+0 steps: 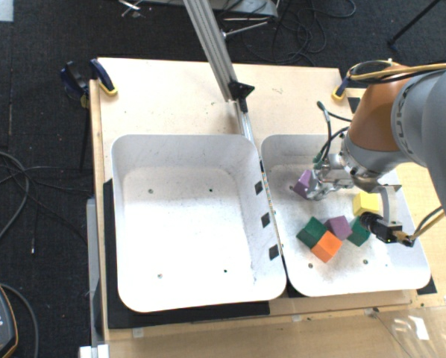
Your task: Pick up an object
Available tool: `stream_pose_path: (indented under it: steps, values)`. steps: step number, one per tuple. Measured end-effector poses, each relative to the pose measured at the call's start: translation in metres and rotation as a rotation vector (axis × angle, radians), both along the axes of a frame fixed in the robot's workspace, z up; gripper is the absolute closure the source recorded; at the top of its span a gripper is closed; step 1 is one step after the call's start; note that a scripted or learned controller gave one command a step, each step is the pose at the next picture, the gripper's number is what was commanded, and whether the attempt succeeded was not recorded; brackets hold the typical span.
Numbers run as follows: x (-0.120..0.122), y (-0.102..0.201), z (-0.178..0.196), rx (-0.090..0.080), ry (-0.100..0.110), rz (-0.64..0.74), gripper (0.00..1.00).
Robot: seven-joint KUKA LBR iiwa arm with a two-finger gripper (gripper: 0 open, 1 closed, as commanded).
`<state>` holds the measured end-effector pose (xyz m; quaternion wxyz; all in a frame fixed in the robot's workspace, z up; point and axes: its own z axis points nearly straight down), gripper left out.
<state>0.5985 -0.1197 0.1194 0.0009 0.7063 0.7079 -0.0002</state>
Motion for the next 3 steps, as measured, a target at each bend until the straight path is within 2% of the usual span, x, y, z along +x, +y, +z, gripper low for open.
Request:
stream_pose_path:
  steps: [1, 2, 3]
  values:
    - [0.000, 0.000, 0.000, 0.000, 0.001, 0.000, 0.00]
    - [0.050, -0.024, -0.022, 0.002, -0.009, 0.000, 0.00]
    - [0.048, -0.023, -0.012, 0.000, -0.005, 0.003, 1.00]
